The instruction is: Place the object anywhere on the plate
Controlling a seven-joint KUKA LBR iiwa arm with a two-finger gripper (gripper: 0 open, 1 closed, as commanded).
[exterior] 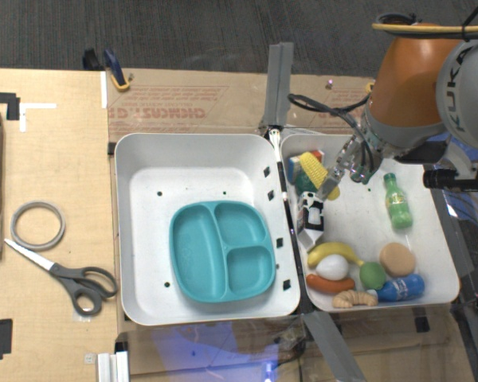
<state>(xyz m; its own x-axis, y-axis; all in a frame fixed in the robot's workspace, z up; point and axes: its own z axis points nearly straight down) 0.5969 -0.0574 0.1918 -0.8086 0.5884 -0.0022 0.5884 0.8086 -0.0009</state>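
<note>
Pincer is seen low in the right bin, beside the corn; its opening cannot be told. Teal plate is left unoccupied.

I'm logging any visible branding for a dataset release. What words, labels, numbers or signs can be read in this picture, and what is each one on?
"KUKA": partly cut off at the picture's edge, on the grey arm.
Red print on the cardboard sheet behind the bins: appears upside down, too blurred to read.
Label on the green bottle: too small to read.
Label on the blue bottle: too small to read.
The teal plate carries no text.
</note>
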